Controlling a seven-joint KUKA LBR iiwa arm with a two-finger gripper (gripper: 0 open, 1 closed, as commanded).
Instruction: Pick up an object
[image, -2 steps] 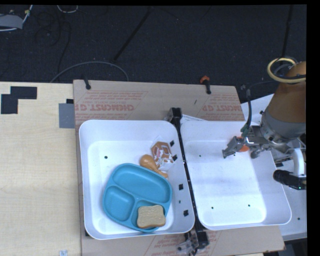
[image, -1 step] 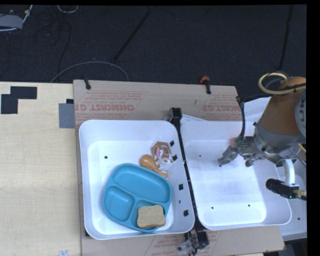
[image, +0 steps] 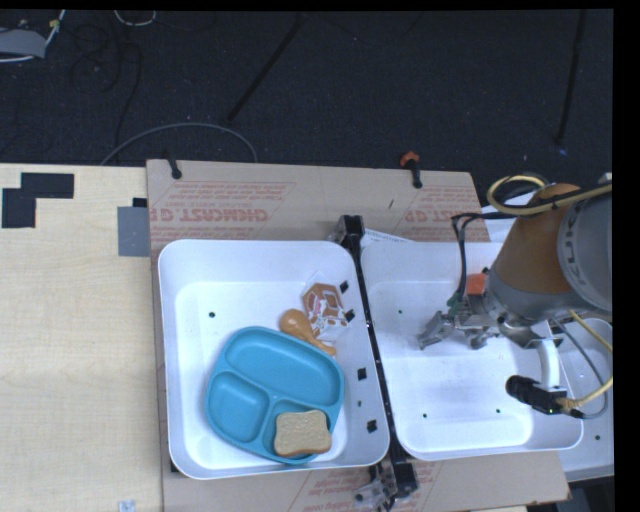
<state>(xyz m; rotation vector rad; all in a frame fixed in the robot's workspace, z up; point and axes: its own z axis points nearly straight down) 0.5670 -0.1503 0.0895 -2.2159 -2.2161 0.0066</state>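
Dark carpet (image: 300, 70) with loose cables is filling the far part of the scene, while a pale wooden bench (image: 70, 340) is carrying a cardboard sheet (image: 300, 205) under two white bins lying side by side. Sitting in the left bin (image: 185, 300) is a blue divided plate (image: 250, 385), its long axis running from far-left to near-right, with a slice of bread (image: 302, 433) lying in its near-right compartment. Just beyond the plate's far edge, a tan wooden spoon-like piece (image: 300, 327) is pointing near-right, and a clear packet with a brown print (image: 324, 303) is lying beside it, close to the bin's right wall. The right bin (image: 450, 420) is offering bare white floor along its near and left sides. Over that bin's far-right part the gripper (image: 452, 330) is hanging from the grey and orange arm (image: 545, 250), with its fingers spread apart and nothing between them (well apart from the left bin's things).
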